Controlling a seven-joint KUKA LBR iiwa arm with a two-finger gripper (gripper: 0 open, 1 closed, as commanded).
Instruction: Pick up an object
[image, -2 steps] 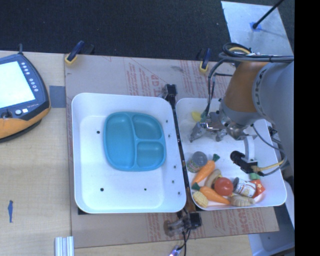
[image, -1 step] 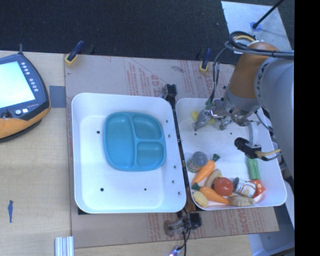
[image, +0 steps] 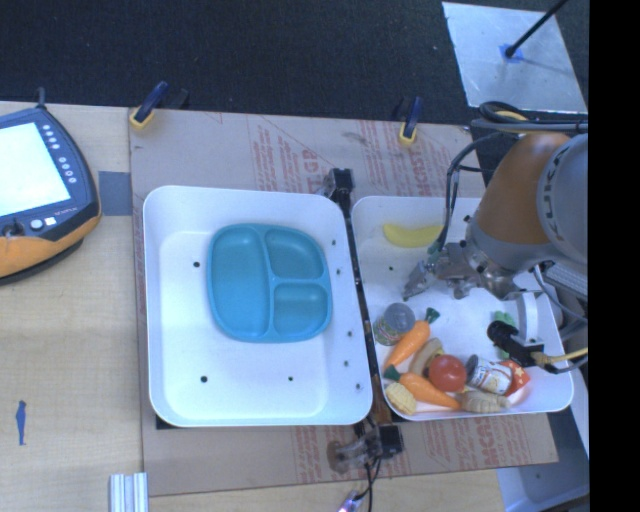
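Tool hangs with fingers spread wide and nothing between them over the right bin, above the toy carrot. Risk, I judge: closing among the crowded play food, it could nudge the carrot aside and grip nothing.

Grey arm with orange band reaching in from the right, tool angled downward

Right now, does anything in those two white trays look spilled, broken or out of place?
Nothing looks spilled or broken. The toy food is heaped in the near corner of the right bin, with a yellow piece lying alone by the far wall. The blue divided plate sits flat in the left bin.
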